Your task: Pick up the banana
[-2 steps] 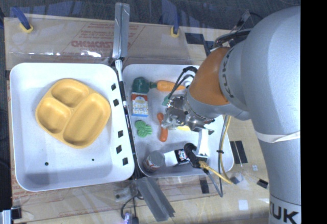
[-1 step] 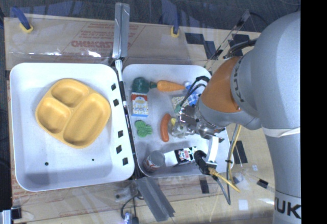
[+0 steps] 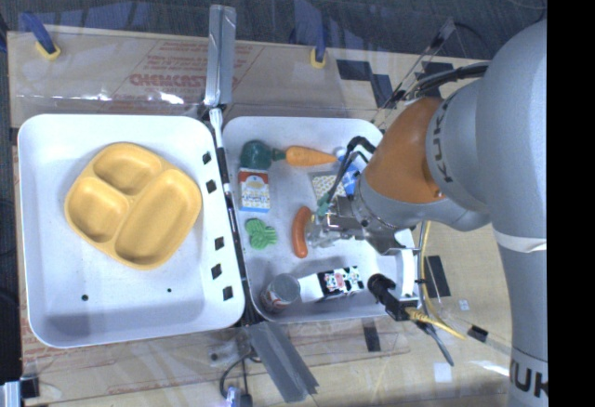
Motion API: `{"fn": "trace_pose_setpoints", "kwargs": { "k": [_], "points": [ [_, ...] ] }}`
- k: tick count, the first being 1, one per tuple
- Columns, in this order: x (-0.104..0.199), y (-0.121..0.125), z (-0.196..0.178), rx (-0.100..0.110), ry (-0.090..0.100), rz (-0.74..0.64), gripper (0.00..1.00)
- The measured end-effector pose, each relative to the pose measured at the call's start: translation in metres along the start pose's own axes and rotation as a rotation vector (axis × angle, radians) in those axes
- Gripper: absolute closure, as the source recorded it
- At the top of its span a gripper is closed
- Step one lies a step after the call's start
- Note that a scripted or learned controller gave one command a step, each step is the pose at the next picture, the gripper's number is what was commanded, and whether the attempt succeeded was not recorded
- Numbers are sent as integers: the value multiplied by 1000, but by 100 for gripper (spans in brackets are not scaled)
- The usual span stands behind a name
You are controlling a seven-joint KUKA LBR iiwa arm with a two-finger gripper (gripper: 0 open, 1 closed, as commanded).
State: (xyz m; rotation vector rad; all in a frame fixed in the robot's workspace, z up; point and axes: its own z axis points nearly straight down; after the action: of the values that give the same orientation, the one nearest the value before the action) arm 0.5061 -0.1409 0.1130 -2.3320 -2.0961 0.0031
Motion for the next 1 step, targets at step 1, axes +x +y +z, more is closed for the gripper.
{"fn": "trace_pose_setpoints", "kwargs": {
  "k": [1],
  "points": [
    [22,25,16,-13,-6,-281,100]
  ]
}}
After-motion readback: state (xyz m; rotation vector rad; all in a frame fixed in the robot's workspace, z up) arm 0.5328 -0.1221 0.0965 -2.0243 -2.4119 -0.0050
